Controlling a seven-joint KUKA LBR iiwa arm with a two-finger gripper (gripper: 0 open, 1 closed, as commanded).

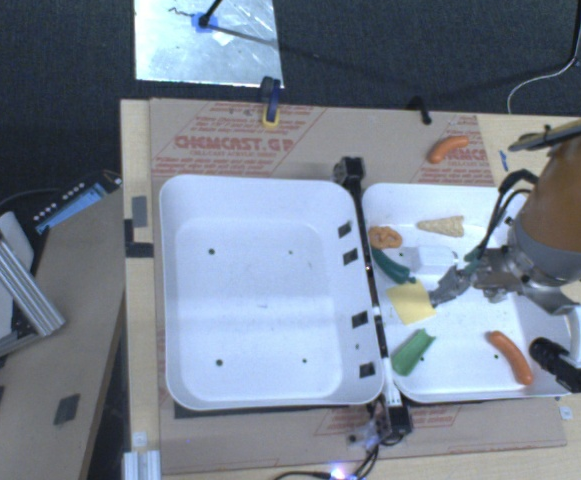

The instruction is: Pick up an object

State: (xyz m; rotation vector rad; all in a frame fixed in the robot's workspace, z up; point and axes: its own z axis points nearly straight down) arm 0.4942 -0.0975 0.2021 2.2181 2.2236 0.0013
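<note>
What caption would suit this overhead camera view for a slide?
Robot arm's gripper hovers beside a yellow block in the right bin, among scattered toy foods.

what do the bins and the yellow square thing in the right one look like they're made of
The two bins, left and right, look like thin moulded plastic: glossy white, with rounded corners and soft highlights. The yellow square, lying flat just off the gripper, looks matte and soft-edged, perhaps foam or a sponge; the view is too coarse to settle that.

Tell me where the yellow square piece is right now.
The yellow square piece lies in the right bin, near its left wall, just left of the end effector.
</note>
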